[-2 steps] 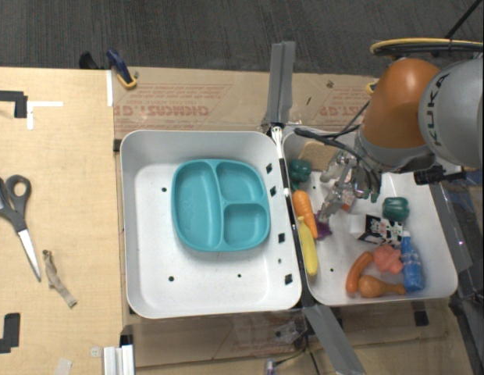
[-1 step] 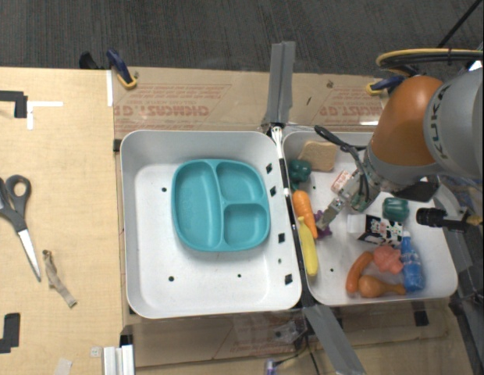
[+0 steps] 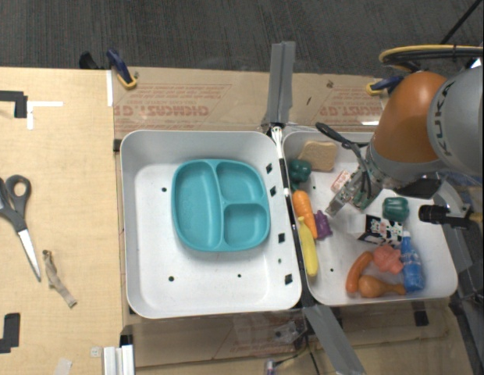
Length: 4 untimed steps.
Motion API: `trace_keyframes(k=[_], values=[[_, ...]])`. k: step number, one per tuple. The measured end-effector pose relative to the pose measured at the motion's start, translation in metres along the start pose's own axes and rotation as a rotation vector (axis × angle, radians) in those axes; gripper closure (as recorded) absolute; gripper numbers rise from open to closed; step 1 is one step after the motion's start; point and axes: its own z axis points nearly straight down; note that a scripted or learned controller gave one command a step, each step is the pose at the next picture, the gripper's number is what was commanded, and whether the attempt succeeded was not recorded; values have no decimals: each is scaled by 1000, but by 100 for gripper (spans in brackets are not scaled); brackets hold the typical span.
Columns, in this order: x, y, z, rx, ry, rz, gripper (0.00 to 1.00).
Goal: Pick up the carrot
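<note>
Camera view: the arm (image 3: pixel 429 123) is reaching in from the right over the right bin (image 3: pixel 437 291), and the gripper (image 3: pixel 339 203) is hanging above bare bin floor, nothing between its fingers; whether they are spread or closed cannot be told at this size. The carrot (image 3: pixel 303 205) is lying along the right bin's left wall, just left of the gripper tip and apart from it, with a green toy (image 3: pixel 299 170) at its upper end, a yellow corn (image 3: pixel 307 247) running on from its lower end and a purple piece (image 3: pixel 323 225) just beside it. Further right a second orange thing (image 3: pixel 357 272) is lying near the bottom with pink (image 3: pixel 387 259) and blue toys (image 3: pixel 411 272). The left bin (image 3: pixel 140 287) is holding a teal tray (image 3: pixel 222 205). Step judged: approach, grasp not yet made. The next move is probably calling for a short shift left toward the wall, then a descent with the fingers straddling the carrot across its width, keeping off the wall, corn and purple piece.
</note>
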Motion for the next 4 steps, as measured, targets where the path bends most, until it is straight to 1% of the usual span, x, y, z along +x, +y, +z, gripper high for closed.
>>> trace_keyframes(k=[1,2,3,4], values=[[80,-4,-90,0,2,198,100],[80,-4,-90,1,3,198,0],[72,33,-90,1,2,273,0],[71,31,-90,1,3,424,0]])
